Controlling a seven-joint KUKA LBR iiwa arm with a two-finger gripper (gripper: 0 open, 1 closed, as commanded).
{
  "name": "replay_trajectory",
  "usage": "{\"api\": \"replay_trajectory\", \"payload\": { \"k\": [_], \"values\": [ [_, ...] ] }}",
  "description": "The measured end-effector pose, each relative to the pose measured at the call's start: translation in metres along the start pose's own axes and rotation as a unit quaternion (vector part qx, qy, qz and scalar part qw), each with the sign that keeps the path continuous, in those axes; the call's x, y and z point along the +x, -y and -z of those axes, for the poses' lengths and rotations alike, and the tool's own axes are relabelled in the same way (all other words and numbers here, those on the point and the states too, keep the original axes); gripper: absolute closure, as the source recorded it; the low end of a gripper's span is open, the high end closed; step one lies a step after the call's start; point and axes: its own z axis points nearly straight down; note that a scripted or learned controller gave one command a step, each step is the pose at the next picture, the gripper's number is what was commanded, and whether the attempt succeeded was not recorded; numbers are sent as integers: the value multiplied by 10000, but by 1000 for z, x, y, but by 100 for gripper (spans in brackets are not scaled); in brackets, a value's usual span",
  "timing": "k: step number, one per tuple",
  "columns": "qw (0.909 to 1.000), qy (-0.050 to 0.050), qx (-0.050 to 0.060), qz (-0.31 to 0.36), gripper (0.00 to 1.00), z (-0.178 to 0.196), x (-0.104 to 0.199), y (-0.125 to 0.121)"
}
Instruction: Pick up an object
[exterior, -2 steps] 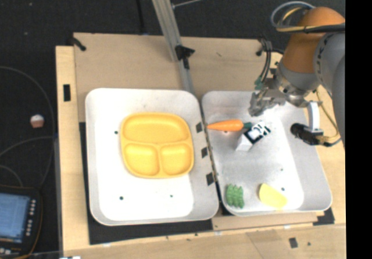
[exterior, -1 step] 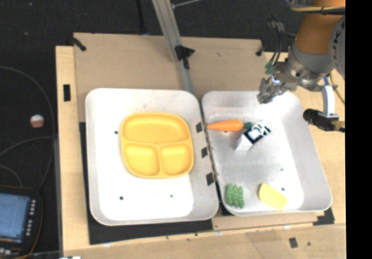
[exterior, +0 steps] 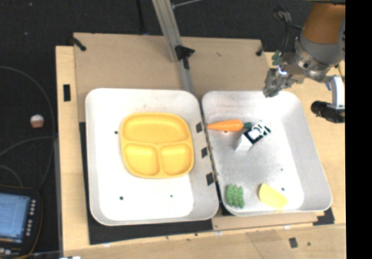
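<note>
At the bottom of the frame, the right bin (exterior: 311, 153) holds a small green leafy piece (exterior: 234, 195) near its lower left corner and a yellow lemon-like piece (exterior: 272, 195) just to the right of it, the two apart. Higher up in the same bin lies an orange carrot (exterior: 225, 126), its tip pointing toward the divider between the bins, and just right of it sits a small white block with a black-and-white pattern (exterior: 253, 133); no writing on it can be read. The left bin (exterior: 102, 153) carries a yellow divided plate (exterior: 157, 144) with three compartments, set near its centre. At the upper right of the frame, the gripper (exterior: 273, 88) hangs over the far rim of the right bin, clear of every object. Whether its fingers are apart or together cannot be told. The wooden surface (exterior: 128, 57) stretches behind both bins.
</note>
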Motion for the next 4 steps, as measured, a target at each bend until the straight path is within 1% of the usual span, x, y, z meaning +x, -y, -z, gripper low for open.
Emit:
{"api": "replay_trajectory", "payload": {
  "k": [1, 2, 3, 4],
  "values": [
    [10000, -11, 20, 16, 100, 4, 43, 3],
    [10000, -13, 27, 24, 100, -3, 105, 11],
    [10000, -16, 22, 27, 100, 6, 158, 17],
    [10000, -14, 30, 23, 100, 9, 204, 23]
  ]
}}
